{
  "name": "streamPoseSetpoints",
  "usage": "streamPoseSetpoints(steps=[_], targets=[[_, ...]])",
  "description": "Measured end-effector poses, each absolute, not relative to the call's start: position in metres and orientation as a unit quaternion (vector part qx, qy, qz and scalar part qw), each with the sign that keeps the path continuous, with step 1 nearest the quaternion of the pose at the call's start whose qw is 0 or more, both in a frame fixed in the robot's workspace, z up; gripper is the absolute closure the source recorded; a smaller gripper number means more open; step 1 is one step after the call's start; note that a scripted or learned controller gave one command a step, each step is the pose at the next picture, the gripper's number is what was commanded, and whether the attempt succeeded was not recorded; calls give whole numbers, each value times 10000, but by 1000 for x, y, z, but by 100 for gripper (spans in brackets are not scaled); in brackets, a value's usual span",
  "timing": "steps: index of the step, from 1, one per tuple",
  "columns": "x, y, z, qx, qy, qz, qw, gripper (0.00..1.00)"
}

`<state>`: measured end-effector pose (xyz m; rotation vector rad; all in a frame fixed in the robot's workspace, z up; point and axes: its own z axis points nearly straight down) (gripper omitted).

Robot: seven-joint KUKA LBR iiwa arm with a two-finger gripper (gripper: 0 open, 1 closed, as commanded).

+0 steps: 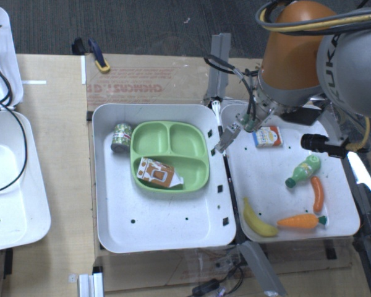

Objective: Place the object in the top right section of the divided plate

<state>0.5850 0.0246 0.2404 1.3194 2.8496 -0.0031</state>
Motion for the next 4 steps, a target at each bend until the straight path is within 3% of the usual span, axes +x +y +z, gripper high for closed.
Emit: streamPoseSetpoints(steps=[1, 2, 3, 4], targets=[[586, 24, 249, 4201, 9075, -15, 16, 100], [564, 32, 218, 3180, 9481, -6, -5, 100], [523, 63, 202, 2489, 9685, -4, -7, 100], [494, 35, 191, 1411, 9900, 0, -5, 100]])
